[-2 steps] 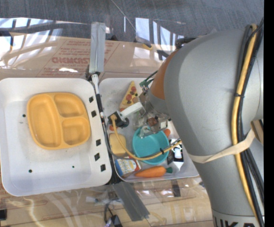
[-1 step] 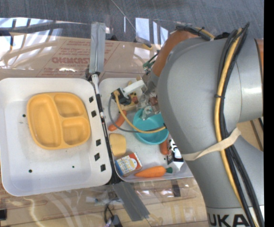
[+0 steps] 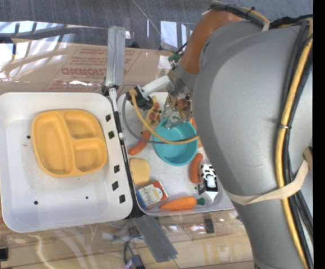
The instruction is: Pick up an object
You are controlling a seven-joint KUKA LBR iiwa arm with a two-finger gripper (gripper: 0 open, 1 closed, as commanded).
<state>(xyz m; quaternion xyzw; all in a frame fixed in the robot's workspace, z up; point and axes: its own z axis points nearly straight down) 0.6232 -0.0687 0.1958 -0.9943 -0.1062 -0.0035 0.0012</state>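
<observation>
Gripper (image 3: 172, 116) low over teal bowl's (image 3: 176, 145) far rim (right bin (image 3: 224, 202)); grip state cannot be told. Carrot (image 3: 179, 204) well below it.

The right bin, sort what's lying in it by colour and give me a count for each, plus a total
Right bin, what shows beside the arm:
Orange: 3, a carrot at the near edge, a sausage right of the bowl, and another sausage left of it
Teal: 1, the bowl
Yellow: 1, a block
Multicoloured: 1, a packet
Black and white: 1, a small toy
Total: 7
</observation>
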